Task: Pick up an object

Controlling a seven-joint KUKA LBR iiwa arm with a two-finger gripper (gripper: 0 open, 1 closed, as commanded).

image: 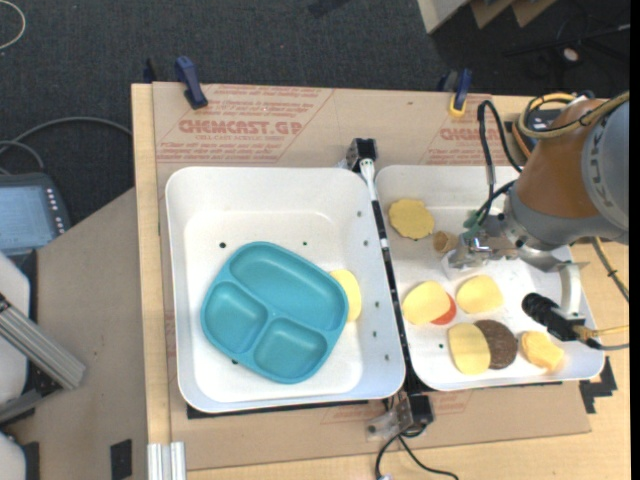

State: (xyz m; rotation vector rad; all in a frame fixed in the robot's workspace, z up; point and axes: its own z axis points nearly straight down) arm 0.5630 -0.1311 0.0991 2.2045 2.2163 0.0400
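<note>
Floor: dark carpet around the bench, with a small screen (24, 213) at the far left.
Bench top: a tan board (250, 128) with red print, held at its far edge by a blue clamp (190, 81).
Left bin (190, 193): shallow and white, holding two things.
Teal plate (275, 311): three compartments, lying flat in the near half of the left bin.
Yellow slice (349, 292): at the plate's right rim, partly hidden under it.
Divider: a black strip (378, 230) runs where the two bins meet.
Right bin (425, 376): white, just beside the left bin, holding the loose pieces.
Yellow disc (410, 218): in the far left part of the right bin.
Yellow-and-red piece (428, 304): near the bin's left wall, closer to the camera than the disc.
Small brown piece (441, 240): just right of the yellow disc and just left of the gripper.
Gripper (466, 249): low over the right bin beside the small brown piece; whether it is open or closed cannot be told, and nothing is seen held.
Yellow lump (478, 293): just nearer the camera than the gripper.
Near row: a yellow wedge (465, 348) touching a brown round (498, 343), then a yellow chunk (542, 350) at the right.
Arm (575, 183): grey with an orange band, reaching in from the right.
</note>
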